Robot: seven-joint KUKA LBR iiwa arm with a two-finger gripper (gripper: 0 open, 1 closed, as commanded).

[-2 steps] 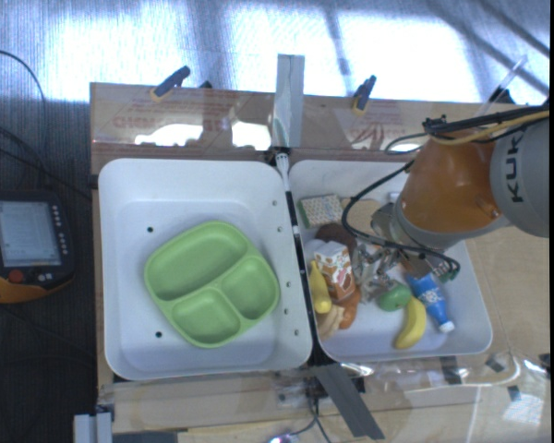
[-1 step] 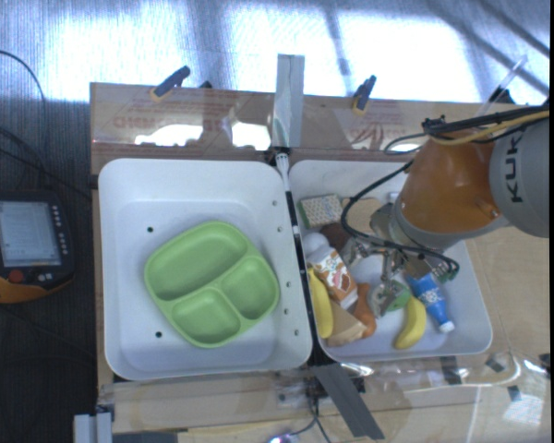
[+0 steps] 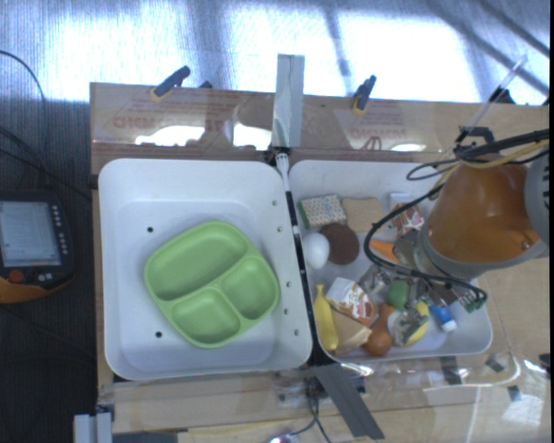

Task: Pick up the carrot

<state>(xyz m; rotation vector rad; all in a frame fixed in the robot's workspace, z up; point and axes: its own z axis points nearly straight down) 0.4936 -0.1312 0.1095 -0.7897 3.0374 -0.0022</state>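
The arm point(image 3: 485, 212) hangs over the right bin point(image 3: 471, 341). The gripper point(image 3: 408, 295) sits low among clutter; its grip I cannot tell. The carrot point(image 3: 382, 248) lies at its eleven o'clock.

Faint red print, none readable.
Red lettering on the cardboard wall point(image 3: 166, 123) behind the bins, too blurred to make out; markings on the small packets point(image 3: 353, 300) in the right bin and the pendant screen point(image 3: 23, 232) likewise illegible.
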